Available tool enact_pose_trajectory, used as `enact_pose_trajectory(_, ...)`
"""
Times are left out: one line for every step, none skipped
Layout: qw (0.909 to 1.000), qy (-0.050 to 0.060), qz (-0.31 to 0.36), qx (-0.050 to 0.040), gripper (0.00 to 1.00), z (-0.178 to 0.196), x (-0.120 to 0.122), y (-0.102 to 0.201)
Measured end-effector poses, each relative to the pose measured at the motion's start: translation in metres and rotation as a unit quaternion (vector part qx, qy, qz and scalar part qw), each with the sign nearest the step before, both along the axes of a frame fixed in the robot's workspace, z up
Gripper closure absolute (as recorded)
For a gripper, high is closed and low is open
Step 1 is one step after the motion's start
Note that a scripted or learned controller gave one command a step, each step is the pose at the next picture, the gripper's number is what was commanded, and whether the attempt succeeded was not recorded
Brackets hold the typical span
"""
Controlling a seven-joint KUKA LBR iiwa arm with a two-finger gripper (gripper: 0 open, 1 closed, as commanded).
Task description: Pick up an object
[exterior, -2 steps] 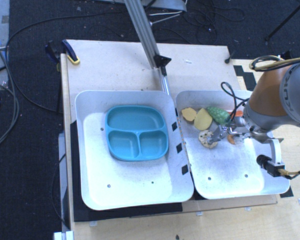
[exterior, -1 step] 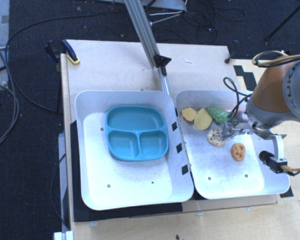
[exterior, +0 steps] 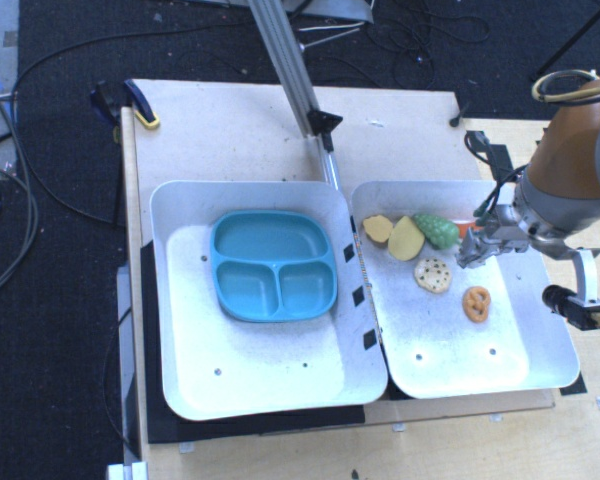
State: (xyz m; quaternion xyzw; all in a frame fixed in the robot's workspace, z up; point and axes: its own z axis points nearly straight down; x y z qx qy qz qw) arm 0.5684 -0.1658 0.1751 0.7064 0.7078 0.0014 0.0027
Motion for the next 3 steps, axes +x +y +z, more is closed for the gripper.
enact_pose_trajectory(1.0, -0.001, 0.0, -0.0006, 1.0, 0.058, 0.0, -0.01)
enact_pose_trajectory(1.0, -0.001, 0.0, -0.0005, 1.0, 0.111, 0.001, -0.011)
enact_pose_trajectory(1.0, 0.003, 0.002, 0.0012, 1.0, 0.098, 0.006, 0.035)
